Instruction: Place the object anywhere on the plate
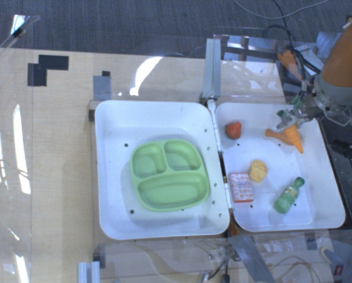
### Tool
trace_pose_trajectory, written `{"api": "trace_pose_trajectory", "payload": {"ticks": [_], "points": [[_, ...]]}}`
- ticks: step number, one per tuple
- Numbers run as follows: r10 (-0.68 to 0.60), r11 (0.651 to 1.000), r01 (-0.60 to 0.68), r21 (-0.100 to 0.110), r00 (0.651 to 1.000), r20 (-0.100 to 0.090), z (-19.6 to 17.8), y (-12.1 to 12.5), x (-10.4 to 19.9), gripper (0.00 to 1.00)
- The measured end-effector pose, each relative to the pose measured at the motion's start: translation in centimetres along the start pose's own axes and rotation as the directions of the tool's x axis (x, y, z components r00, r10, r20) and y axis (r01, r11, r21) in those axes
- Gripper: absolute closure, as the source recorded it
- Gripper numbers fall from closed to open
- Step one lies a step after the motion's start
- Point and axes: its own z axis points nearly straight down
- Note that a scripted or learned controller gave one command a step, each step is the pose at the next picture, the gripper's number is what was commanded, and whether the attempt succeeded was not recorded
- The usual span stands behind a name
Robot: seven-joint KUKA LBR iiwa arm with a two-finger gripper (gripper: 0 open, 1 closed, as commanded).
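Observation:
A green divided plate (170, 174) lies in the left white bin (114, 158). The right bin (326, 175) holds an orange carrot (289, 137), a red round fruit (233, 130), a yellow lumpy piece (257, 170), a red-and-white packet (241, 187) and a green bottle (289, 195). My gripper (290, 121) hangs at the back right of the right bin, just behind and above the carrot's thick end. It stands open with nothing between its fingers.
The divider (218, 158) between the two bins runs from back to front. A metal post (211, 69) stands behind it. Cables and the arm's orange band (345, 55) crowd the back right corner.

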Motion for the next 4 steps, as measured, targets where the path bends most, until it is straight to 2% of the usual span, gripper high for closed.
{"api": "trace_pose_trajectory", "payload": {"ticks": [1,2,3,4], "points": [[-0.056,0.998,0.056,0.001,0.998,-0.003,-0.2,1.4,9.8,1.00],[-0.454,0.891,0.454,-0.001,0.891,-0.004,-0.2,-2.0,17.8,1.00],[-0.411,0.912,0.411,0.001,0.912,-0.006,-0.2,-3.2,29.0,1.00],[-0.409,0.912,0.409,0.000,0.912,-0.005,-0.2,-3.2,29.0,0.00]]}}
